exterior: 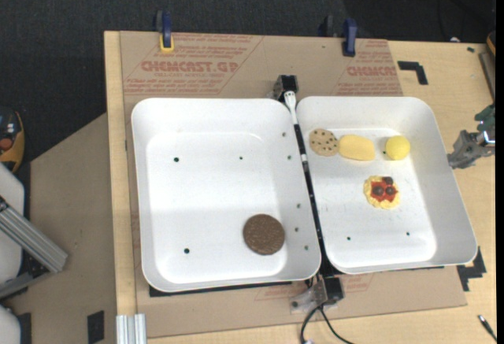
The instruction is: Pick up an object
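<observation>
End effector [472, 147]: sitting at the far right edge of the camera view, just outside the right bin's rim; it is too small and blurred to say how it is set, so I cannot tell, and nothing is showing in its grip.
Right bin [417, 244]: lying just beside the end effector, carrying four small pieces toward its back half, so these are looking like the nearest picks.
Yellow ball [398, 148]: sitting closest to the end effector, apart from the rest.
Yellow oblong piece [357, 148]: resting just beside the chip cookie [323, 142], the two nearly touching, which could be crowding a grasp.
Jam tart [383, 192]: lying alone nearer the middle, open space all around it.
Left bin [157, 177]: holding one brown disc [263, 234] near its front right corner, well apart from the arm.
Desk [126, 67]: bearing both bins side by side.
Progress: the pick is not yet begun, by my reading.
</observation>
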You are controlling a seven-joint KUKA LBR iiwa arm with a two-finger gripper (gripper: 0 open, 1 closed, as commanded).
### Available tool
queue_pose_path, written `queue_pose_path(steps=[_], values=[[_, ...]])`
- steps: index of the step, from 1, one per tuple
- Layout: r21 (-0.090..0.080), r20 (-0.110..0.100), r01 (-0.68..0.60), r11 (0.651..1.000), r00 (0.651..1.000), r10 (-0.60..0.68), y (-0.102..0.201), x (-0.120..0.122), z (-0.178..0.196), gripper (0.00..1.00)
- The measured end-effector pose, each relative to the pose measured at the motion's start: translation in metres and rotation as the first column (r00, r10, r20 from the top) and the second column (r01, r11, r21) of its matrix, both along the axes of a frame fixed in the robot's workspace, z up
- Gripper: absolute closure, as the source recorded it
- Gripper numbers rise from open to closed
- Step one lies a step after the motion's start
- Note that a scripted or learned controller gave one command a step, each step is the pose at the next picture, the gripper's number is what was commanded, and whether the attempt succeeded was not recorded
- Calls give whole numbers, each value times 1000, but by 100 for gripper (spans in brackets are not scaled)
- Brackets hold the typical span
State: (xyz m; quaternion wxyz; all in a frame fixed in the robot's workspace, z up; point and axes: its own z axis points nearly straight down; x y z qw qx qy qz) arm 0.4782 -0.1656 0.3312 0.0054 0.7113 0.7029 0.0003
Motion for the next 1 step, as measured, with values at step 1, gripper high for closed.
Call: queue_pose_path(steps=[1], values=[[6,5,-22,1000,1000,22,68,110,51,100]])
